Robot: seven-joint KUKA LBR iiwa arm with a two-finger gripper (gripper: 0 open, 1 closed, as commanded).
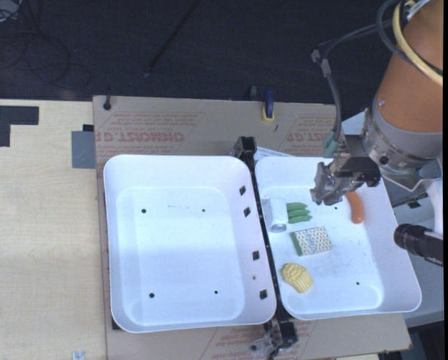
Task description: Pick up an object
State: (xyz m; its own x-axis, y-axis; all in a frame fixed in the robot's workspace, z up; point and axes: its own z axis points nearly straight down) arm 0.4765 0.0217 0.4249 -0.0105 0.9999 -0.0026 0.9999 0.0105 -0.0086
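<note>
The bench [36, 223] is stretching across the view, pale wood at the left with a brown cardboard sheet [178, 126] lying on it under the bins. The left bin [126, 172] is sitting on that sheet, wide and white, with small dark dots near the corners of its floor. The right bin [392, 291] is sitting right against it, the two joined along black clips [248, 193] down the seam. The arm [415, 73] is reaching in from the right, orange band glowing above the grey wrist, cables [329, 81] looping off it over the dark background.

Down at the business end, the gripper [327, 193] is hanging over the upper middle of the right bin, and I cannot tell how its claw is set; it is a dark tangle from here, and nothing is showing between its tips.

Now the objects, all lying in the right bin. The patterned green-and-white pouch [312, 241] is lying flat near the middle. The yellow corn-like toy [298, 277] is resting below it, apart from it. The green pods [299, 214] are lying just beside the white cylinder [278, 214], which is sitting close to the seam. The orange carrot-like piece [355, 207] is lying just right of the gripper, near it.
</note>
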